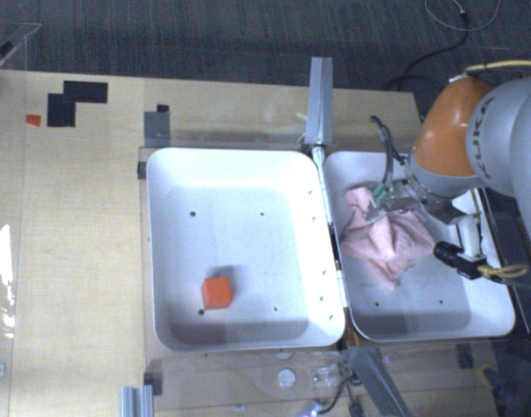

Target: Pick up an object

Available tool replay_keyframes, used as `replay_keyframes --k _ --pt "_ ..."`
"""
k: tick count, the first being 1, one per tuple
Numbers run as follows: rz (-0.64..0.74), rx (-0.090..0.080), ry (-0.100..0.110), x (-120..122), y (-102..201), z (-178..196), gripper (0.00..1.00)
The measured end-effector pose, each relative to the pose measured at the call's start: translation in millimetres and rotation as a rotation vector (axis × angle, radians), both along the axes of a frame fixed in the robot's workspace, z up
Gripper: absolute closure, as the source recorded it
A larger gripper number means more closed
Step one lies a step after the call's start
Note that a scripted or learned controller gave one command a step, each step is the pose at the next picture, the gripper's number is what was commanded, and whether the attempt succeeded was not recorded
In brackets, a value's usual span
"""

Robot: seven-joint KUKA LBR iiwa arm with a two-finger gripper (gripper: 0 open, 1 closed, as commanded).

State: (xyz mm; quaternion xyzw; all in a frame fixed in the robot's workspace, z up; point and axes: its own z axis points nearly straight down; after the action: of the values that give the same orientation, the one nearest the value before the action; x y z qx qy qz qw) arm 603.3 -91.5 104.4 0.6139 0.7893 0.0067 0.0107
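- Looming largest and nearest the lens: grey arm (500, 137) with orange band, over right bin (482, 315).
- Left bin (248, 181) alongside, holding only orange block (217, 293), well apart.
- Pink cloth (388, 237) crumpled in right bin: probably soft, light, limp; best pinched at a raised fold.
- Gripper (388, 195) at cloth's upper edge; impossible to tell whether spread or pinched.

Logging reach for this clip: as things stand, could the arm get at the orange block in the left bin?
Probably yes. The orange block lies alone on the left bin floor with nothing over it. The gripper is at the pink cloth in the right bin, so it must cross the divider.
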Motion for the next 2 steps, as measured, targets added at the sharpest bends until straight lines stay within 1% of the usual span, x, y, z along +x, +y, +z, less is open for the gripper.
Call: replay_keyframes --k 1,2 --pt "0.151 -0.002 0.013 50 28 96 1.00" --pt "0.158 -0.004 0.002 52 30 108 1.00"
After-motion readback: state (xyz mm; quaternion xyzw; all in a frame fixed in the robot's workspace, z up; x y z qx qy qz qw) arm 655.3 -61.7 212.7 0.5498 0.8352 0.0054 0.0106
